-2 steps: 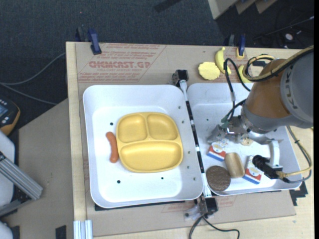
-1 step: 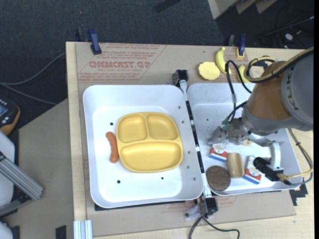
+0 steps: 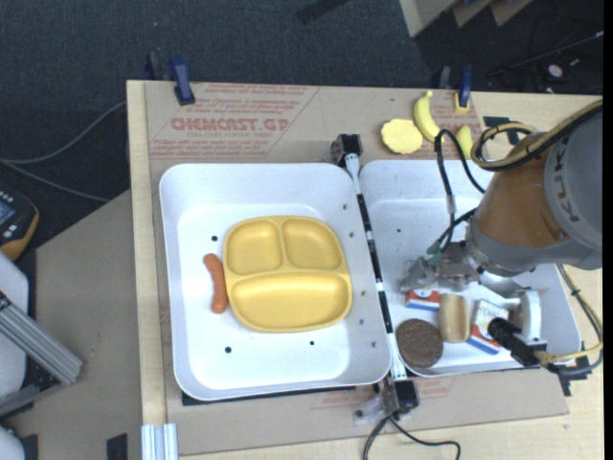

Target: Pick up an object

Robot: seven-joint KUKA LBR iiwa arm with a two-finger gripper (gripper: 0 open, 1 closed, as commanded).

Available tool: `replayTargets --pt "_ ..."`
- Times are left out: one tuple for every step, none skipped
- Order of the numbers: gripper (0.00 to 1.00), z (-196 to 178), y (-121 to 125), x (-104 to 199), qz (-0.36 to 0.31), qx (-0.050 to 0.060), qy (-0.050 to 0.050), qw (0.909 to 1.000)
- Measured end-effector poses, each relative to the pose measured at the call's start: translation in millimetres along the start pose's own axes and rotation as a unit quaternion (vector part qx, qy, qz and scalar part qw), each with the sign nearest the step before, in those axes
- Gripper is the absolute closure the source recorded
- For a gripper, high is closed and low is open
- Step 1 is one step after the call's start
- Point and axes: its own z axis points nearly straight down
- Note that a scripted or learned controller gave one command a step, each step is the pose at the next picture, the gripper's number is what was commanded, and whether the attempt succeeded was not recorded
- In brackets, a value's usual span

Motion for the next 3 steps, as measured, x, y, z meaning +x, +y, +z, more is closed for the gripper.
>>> replayTargets --pt "0.00 -0.6 -3.1 -78.9 0.003 -0.003 -0.003 1.0000" --pt "0.00 -1.2 56.6 -89.6 -0.002 -0.006 -0.003 1.0000" --pt "0.00 -1.4 135.6 -116.1 -0.003 0.000 0.007 1.0000"
